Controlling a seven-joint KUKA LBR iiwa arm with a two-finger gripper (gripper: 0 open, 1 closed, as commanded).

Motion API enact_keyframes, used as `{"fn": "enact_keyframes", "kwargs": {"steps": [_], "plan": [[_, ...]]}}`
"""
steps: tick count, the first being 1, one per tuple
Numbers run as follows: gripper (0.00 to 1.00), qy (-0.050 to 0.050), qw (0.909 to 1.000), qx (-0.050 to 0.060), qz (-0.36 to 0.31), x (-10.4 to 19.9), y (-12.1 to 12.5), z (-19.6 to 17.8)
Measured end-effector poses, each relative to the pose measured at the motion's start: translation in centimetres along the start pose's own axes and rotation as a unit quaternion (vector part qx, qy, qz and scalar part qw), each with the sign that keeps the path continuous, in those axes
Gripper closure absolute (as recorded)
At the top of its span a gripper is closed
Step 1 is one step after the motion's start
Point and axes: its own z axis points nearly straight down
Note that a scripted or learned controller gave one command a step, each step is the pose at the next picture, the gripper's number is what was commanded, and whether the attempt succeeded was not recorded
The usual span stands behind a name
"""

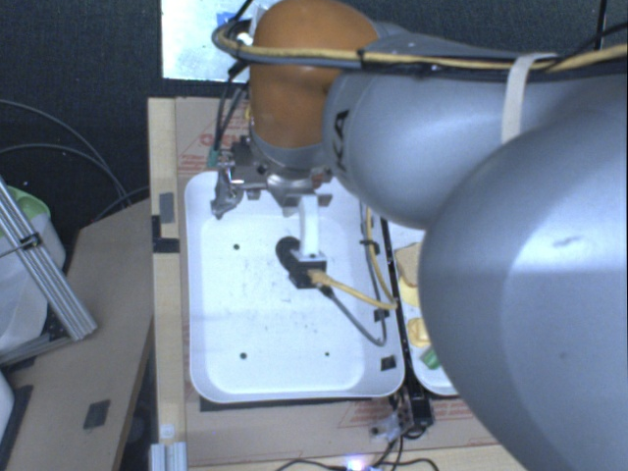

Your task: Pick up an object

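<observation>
A cardboard-topped bench against a dark floor bore two shallow white plastic bins. The grey arm with an orange band reached over the left bin, its two-finger gripper low above that bin's far end. Whether the jaws were apart or together could not be told, and nothing was seen held. The likely targets, pale yellow rounded pieces, lay in the right bin, largely hidden under the arm. This looked like the approach step. Next the gripper would need to cross to those pieces and descend squarely.
</observation>
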Motion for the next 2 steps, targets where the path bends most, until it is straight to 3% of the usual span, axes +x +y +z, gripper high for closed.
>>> {"fn": "enact_keyframes", "kwargs": {"steps": [1, 2], "plan": [[0.0, -0.007, 0.9999, 0.009, 0.007, -1.6, 7.3, 17.0], [1.0, -0.006, 0.9999, 0.007, 0.006, -1.4, 7.3, 15.1]]}}
